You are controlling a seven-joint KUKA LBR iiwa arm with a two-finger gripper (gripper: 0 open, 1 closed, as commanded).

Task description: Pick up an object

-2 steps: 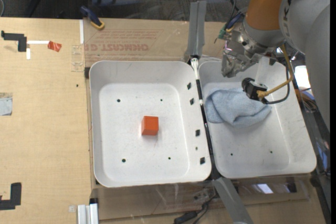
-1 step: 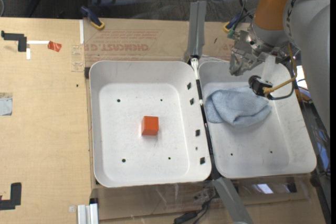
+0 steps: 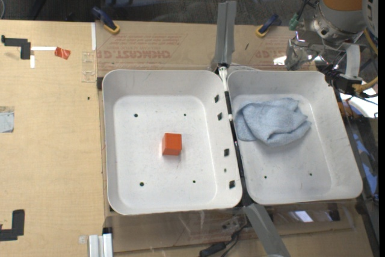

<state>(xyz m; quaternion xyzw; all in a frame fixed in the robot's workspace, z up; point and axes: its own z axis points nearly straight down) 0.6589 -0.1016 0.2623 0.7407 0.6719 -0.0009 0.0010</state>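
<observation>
Orange cube (image 3: 172, 144) sits mid left bin (image 3: 114, 129); crumpled blue-grey cloth (image 3: 272, 120) in right bin (image 3: 337, 147). Gripper (image 3: 310, 51) hovers over right bin's far rim, can't tell its opening. Risk: cloth slips from a shallow pinch, cube gets knocked sideways

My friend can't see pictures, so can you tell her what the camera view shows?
Two shallow white bins sit side by side on a bench, seen from above: the left bin holds a small orange block, and the right bin holds a crumpled grey-blue cloth. A grey robot arm with an orange band reaches in at the upper right, above the right bin's far corner.
</observation>
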